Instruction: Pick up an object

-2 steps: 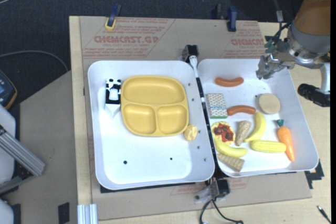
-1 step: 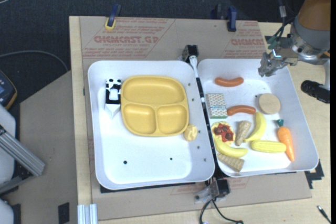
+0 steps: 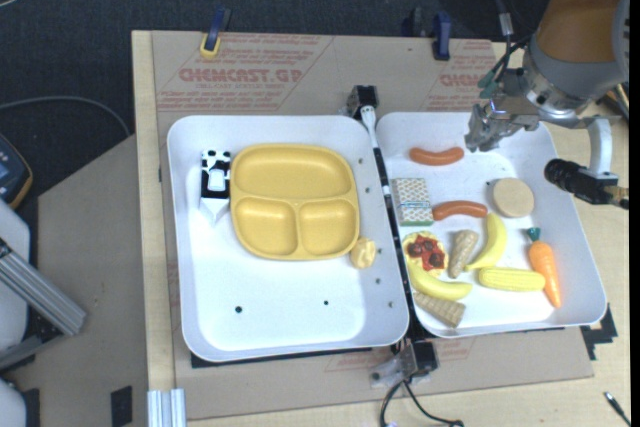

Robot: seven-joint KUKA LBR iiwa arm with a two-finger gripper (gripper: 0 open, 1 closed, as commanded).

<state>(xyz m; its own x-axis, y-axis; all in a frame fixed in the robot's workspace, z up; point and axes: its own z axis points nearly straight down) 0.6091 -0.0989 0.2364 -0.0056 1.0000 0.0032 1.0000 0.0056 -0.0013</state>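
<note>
On your left, the left bin [image 3: 190,215] holds a yellow divided tray [image 3: 295,200], a small black-and-white block [image 3: 214,177] just beside its left edge, and a pale yellow piece [image 3: 362,254] at its lower right corner. Moving right, the right bin [image 3: 575,215] carries the likely picks: two sausages [image 3: 437,155], a wafer [image 3: 412,199], a banana [image 3: 488,245], a corn cob [image 3: 511,279], a round biscuit [image 3: 512,198] and a carrot [image 3: 544,272].

To do this step well, I would aim for the upper sausage: it lies apart from the crowded pile, so you can come straight down across its narrow width.

The hand [image 3: 487,130] hangs over the bin's far end, just right of that sausage, pointing down with nothing between its fingers; you cannot tell how wide they stand.
</note>
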